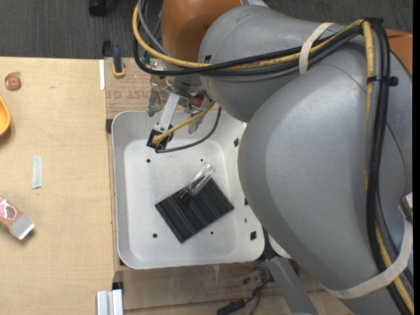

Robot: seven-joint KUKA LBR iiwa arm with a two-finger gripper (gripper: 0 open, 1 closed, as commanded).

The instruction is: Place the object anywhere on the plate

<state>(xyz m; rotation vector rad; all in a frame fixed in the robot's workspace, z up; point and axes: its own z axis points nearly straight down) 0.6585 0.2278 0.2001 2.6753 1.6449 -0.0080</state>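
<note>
Grey arm (315,163) takes up the right half of the view, bulky, with yellow and black cables strapped along it. Orange band (190,12) at top centre, above the wrist.

Pale wooden bench (59,261) covers the left side, front to back.

White bin (131,241) sits centre, just beside the wood's right edge. Its right side is hidden under the arm. Brown cardboard (131,90) with red print shows behind the bin's far rim.

Black ribbed plate (197,212) lies flat on the bin floor, turned at an angle to the bin walls, nearer the front than the back.

Small clear, shiny object (200,179) rests on the plate's far edge, touching it, one end poking past the edge over the white floor.

Jaws hang over the bin's far left corner, well apart from plate and object; released or clenched, cannot tell, nothing seen between them.

On the wood, left side: wrapped block (13,218) near the front, orange thing (2,120) cut by the left edge, thin pale strip (37,172) between them, small reddish disc (12,81) at the back
</note>
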